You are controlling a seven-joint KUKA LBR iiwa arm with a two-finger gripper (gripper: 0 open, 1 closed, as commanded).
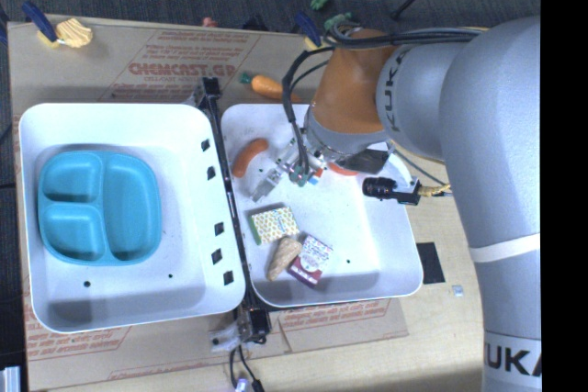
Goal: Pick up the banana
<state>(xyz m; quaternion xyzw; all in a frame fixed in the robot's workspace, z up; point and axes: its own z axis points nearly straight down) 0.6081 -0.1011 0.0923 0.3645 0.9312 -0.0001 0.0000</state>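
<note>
Gripper (pixel 272 180) low in right bin (pixel 390 266), near its left wall; whether my fingers are apart or grip anything, cannot tell. Banana: perhaps pale piece (pixel 283 258) by front edge, untouched.

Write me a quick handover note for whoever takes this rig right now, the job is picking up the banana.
Gripper: low inside the right bin, near its left wall. Whether it is open or shut cannot be told, and nothing shows in its grip.
Things: no clear banana can be made out. An orange sausage-shaped item lies just above the gripper; a patterned packet, a tan piece and a small box sit lower in the same bin. The left bin holds a blue divided plate.
Done: no pick confirmed.
Left: find the banana, grasp it, lift it.
</note>
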